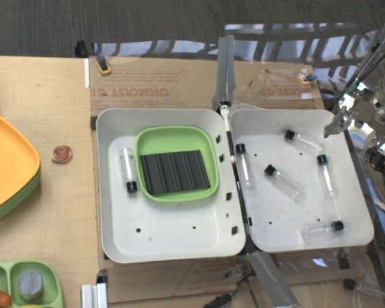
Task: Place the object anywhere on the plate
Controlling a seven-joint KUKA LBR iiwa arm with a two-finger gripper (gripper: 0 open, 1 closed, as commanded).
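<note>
The tool [333, 128] is hanging over the right bin's [353, 236] far right corner; its grip cannot be told. A black ridged block [176, 171] is lying on the green plate [175, 140] in the left bin [167, 239].

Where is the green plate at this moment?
In the camera view the green plate sits in the left white bin, toward its far side, with a dark ridged block on it and a clear vial lying just to its left.

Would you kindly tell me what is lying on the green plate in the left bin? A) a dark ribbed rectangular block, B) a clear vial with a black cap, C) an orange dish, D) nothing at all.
A: a dark ribbed rectangular block lies flat on the green plate, while a clear vial lies beside the plate on the left bin floor.
</note>
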